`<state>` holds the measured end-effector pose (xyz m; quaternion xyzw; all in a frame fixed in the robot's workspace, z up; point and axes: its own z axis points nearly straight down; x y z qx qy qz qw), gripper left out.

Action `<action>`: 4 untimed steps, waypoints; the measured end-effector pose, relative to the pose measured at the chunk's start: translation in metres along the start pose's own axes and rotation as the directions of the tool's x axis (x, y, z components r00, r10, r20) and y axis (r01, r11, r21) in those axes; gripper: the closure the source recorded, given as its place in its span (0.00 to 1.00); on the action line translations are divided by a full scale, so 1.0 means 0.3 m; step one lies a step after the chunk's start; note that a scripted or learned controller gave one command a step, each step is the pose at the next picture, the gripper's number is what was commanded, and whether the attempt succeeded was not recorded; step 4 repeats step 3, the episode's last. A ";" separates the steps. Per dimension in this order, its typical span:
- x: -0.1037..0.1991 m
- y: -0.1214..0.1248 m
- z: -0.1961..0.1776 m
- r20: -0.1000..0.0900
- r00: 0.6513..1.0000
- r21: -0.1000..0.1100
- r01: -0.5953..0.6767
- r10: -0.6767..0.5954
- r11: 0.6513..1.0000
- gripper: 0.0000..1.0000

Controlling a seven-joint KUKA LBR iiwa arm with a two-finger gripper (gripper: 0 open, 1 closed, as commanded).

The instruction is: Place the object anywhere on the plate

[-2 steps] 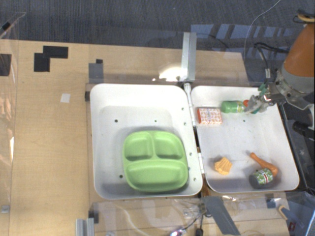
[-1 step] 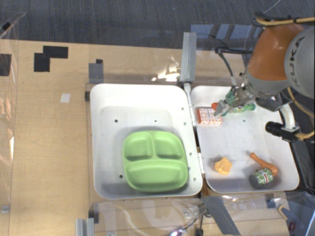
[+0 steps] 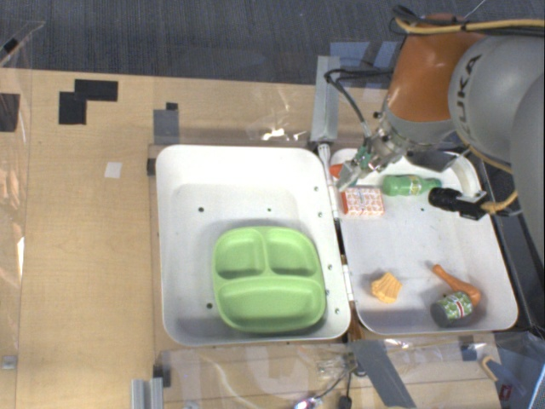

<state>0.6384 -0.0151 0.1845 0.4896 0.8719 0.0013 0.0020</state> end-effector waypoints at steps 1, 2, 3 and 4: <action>0.316 0.026 -0.001 -0.001 0.985 0.000 0.171 -0.171 0.985 1.00; 0.554 -0.071 0.259 -0.001 0.918 -0.001 0.396 -0.396 0.918 1.00; 0.553 -0.066 0.253 0.002 0.918 -0.006 0.396 -0.396 0.918 0.00; 0.553 -0.066 0.253 0.002 0.918 -0.006 0.396 -0.396 0.918 0.00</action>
